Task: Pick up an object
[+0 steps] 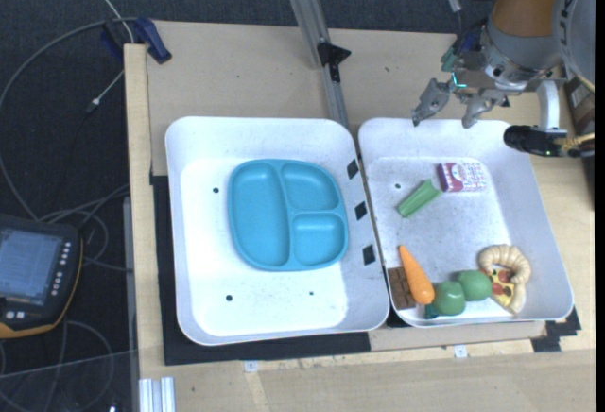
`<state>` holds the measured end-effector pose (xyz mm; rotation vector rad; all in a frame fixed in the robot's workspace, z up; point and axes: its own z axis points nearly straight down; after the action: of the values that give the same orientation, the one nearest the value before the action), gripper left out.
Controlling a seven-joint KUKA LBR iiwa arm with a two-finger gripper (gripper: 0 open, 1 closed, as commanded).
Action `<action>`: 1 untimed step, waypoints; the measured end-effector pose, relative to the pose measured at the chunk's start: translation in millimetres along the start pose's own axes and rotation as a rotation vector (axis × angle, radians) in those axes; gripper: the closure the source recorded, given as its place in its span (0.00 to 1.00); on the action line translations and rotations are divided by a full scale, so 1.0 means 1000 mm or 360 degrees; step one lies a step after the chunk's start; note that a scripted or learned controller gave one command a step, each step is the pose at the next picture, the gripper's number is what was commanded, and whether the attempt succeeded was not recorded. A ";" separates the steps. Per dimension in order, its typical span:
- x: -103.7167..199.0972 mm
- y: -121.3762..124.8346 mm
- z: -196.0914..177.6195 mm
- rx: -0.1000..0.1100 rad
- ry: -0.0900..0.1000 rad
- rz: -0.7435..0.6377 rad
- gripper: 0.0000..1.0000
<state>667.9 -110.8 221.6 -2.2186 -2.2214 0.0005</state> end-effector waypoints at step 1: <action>0.000 0.000 0.000 0.0000 -0.0001 -0.0001 0.00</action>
<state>667.9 -110.9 221.7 -2.2185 -2.2221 0.0016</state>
